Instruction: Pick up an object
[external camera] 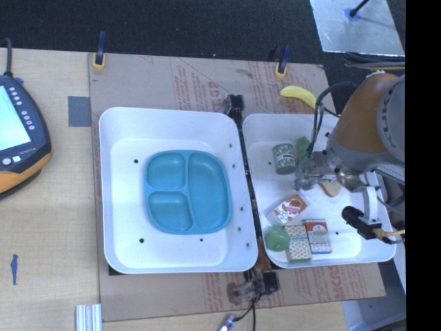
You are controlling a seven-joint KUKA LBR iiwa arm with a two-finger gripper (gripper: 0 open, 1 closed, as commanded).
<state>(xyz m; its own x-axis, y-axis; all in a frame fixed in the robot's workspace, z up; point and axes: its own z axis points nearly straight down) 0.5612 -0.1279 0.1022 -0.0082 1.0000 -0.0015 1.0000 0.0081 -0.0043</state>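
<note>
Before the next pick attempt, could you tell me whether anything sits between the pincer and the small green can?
Nothing visible does: the pincer hangs just right of the small green can, with bare white bin floor between them.

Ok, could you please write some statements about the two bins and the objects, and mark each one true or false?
1. The blue divided plate lies in the left bin. True.
2. The banana lies inside the right bin. False: it rests on the bench beyond the bin's far edge.
3. The green can is in the right bin. True.
4. The green ball sits on the blue plate. False: it is in the right bin, near its front left corner.
5. The gripper is above the right bin. True.
</note>
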